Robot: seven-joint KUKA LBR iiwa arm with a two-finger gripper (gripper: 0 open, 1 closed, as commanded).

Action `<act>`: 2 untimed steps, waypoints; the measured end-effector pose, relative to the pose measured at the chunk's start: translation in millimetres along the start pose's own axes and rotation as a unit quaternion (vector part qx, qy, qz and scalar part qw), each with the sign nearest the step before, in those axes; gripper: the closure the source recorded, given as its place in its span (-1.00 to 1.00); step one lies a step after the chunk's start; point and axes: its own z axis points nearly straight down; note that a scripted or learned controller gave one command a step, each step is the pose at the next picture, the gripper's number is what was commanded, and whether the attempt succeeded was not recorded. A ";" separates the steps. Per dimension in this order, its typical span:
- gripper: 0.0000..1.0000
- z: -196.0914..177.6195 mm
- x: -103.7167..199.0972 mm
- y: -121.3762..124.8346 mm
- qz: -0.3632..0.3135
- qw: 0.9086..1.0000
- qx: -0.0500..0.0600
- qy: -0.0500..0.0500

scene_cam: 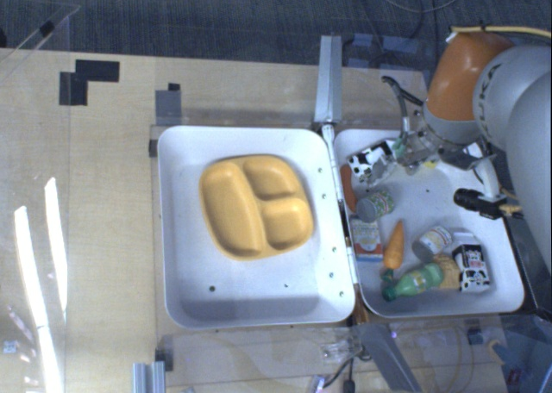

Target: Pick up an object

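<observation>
- Jaws (405, 154) low over the right bin's far end; whether released or clenched, cannot tell.
- Black-and-white cow-patterned toy (371, 159) lies just left of them.
- Pale wooden desk (86, 210) carries the white right bin (509, 296); dark carpet beyond.

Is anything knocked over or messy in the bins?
Yes, a bit. In the right bin, the green bottle and the carrot lie on their sides in a loose jumble. In the left bin, the yellow divided tray sits turned askew.
</observation>
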 end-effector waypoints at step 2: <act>-1.00 -72.3 9.2 -1.0 -0.129 0.991 -0.020 -0.008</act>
